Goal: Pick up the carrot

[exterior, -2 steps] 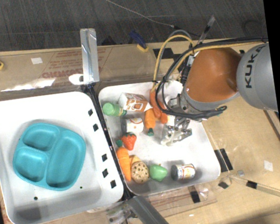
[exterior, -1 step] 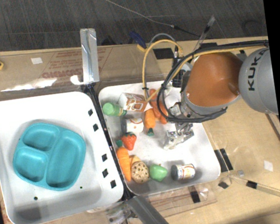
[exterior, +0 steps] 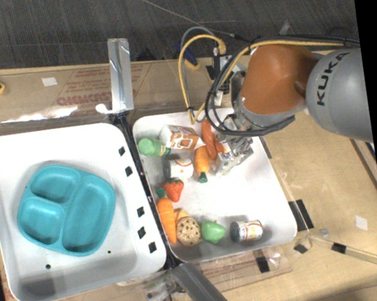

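In the right bin [exterior: 267,191], an orange carrot [exterior: 202,159] lies near the back with its green end pointing toward the front. A second, longer orange carrot [exterior: 166,217] rests along the bin's left wall. My gripper [exterior: 228,153] hangs low over the back of this bin, just right of the first carrot and close beside it. A reddish-orange sausage-shaped piece [exterior: 207,135] lies just behind the gripper. Nothing is visibly held. The wrist and its cables hide the bin's back right corner.
Also in the right bin: a green-topped item [exterior: 147,146], a brown-and-white packet [exterior: 183,140], a strawberry [exterior: 174,189], a cookie [exterior: 188,230], a green fruit [exterior: 214,231] and a small can [exterior: 247,230]. In the left bin [exterior: 1,200] lies a teal divided plate [exterior: 66,208].
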You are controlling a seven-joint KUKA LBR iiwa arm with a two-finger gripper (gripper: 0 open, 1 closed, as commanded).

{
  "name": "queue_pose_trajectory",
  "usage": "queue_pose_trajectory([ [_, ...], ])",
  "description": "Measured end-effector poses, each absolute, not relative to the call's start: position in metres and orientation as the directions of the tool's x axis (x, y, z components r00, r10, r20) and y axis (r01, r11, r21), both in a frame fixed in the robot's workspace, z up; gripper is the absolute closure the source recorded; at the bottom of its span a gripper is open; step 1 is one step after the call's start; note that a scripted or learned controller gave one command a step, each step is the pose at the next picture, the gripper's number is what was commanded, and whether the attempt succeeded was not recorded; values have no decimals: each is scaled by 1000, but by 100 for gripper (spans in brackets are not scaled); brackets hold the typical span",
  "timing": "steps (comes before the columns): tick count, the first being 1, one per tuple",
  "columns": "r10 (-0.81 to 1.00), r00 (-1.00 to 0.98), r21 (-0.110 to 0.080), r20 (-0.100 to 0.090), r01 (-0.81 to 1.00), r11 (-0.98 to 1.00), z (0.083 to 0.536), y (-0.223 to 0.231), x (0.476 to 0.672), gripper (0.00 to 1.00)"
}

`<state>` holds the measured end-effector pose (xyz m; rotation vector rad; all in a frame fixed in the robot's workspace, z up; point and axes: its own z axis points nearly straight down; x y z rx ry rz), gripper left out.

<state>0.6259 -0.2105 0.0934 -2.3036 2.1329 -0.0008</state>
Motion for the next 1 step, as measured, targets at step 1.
queue_pose_trajectory([
  [1,-852,523,3,-6,-852,-523,91,-206,561,100],
])
